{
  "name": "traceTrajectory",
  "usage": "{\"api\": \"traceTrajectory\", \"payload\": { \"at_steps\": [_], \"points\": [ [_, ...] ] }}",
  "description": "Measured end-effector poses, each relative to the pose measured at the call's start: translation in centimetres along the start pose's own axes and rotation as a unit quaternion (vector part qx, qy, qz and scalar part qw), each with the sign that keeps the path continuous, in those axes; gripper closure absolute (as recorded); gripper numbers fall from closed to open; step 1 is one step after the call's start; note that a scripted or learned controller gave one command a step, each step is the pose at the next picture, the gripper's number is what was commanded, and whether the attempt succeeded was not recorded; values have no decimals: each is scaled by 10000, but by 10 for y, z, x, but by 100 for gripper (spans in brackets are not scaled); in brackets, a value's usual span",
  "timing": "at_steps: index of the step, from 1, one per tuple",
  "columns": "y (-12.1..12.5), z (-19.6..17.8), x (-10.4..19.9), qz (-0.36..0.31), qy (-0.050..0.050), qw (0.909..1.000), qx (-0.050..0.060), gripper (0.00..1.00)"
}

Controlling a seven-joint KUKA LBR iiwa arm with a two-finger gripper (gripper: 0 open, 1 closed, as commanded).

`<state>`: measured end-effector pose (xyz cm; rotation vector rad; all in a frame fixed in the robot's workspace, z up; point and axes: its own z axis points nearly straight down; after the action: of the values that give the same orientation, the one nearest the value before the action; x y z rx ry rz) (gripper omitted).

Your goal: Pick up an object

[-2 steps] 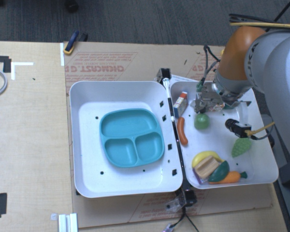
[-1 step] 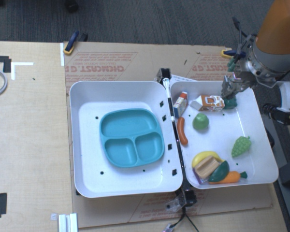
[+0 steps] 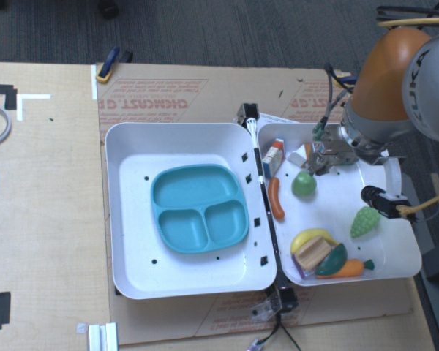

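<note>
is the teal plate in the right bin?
No. The teal plate lies in the left bin; the toy food sits in the right bin.

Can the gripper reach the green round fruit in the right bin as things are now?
Probably yes. The gripper sits just above and right of the green round fruit, with bare bin floor around the fruit. The hot dog lies apart to its left.
</note>
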<state>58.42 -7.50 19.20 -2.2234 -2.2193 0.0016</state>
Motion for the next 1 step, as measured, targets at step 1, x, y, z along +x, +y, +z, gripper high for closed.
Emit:
{"api": "traceTrajectory", "payload": {
  "at_steps": [1],
  "points": [
    [0, 0, 0, 5, -1, 10000, -2, 0]
  ]
}}
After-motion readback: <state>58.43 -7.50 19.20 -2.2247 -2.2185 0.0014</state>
